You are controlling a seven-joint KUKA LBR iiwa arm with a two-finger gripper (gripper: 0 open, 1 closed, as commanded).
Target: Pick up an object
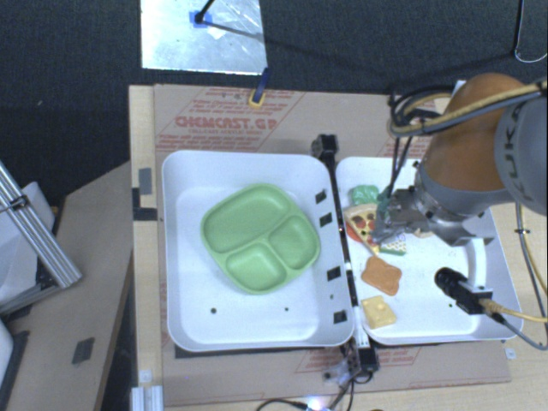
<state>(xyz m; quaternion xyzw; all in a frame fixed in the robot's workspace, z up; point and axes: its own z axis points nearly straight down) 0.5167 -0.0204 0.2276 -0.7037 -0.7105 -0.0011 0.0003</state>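
light: bright, even | shadows: soft | focus: slightly soft | glare: foil sheet

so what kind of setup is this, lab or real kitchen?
Likely a lab pick-and-place bench, not a kitchen: two white bins on a cardboard-covered bench, toy food such as a pizza slice, and the gripper reaching in.

A dark carpeted floor surrounds the counter, a pale wooden top that runs off toward the left. A brown cardboard sheet with red print lies on it. On the floor beyond, a shiny silver sheet catches the light, with a bit of blue tape on it. At the far left stands a metal rail.
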